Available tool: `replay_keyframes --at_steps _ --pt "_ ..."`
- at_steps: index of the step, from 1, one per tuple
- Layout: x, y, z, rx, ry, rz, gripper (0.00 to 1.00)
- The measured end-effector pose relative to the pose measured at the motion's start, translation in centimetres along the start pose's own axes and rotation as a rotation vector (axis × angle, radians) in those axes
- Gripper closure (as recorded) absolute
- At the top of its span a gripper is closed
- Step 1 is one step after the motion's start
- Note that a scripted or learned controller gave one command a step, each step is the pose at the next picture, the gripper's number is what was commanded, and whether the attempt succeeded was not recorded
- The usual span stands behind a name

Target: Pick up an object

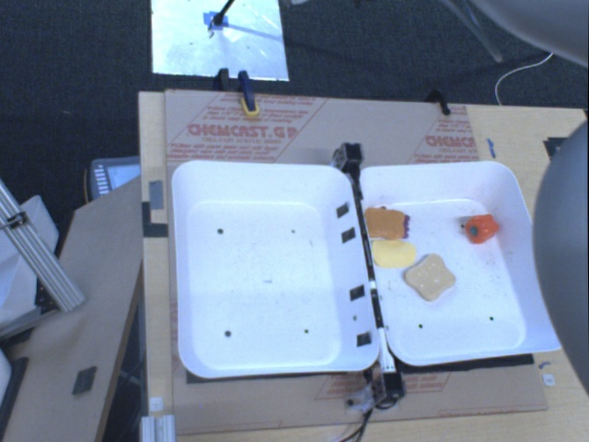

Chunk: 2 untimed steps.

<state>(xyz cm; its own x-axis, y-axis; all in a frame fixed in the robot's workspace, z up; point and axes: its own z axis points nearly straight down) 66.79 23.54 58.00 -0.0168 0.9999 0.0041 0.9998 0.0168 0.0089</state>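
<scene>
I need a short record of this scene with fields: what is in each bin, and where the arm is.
right bin: orange-brown piece, yellow disc, tan toast-shaped piece, orange-red piece
left bin: bare white floor
contact: yellow disc touches orange-brown piece
arm: grey, at the right edge beside the right bin

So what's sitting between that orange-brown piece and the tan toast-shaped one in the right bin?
In the camera view, a flat yellow piece lies between the orange-brown piece and the tan toast-shaped piece, in the right bin.
</scene>
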Motion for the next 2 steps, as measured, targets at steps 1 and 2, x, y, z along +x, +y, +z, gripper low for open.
replay_keyframes --at_steps 1,2 --pt "0.0 0.0 0.0 0.001 0.0 0.0 0.0" --pt "0.0 0.0 -1.1 -0.002 0.001 -0.004 1.0"
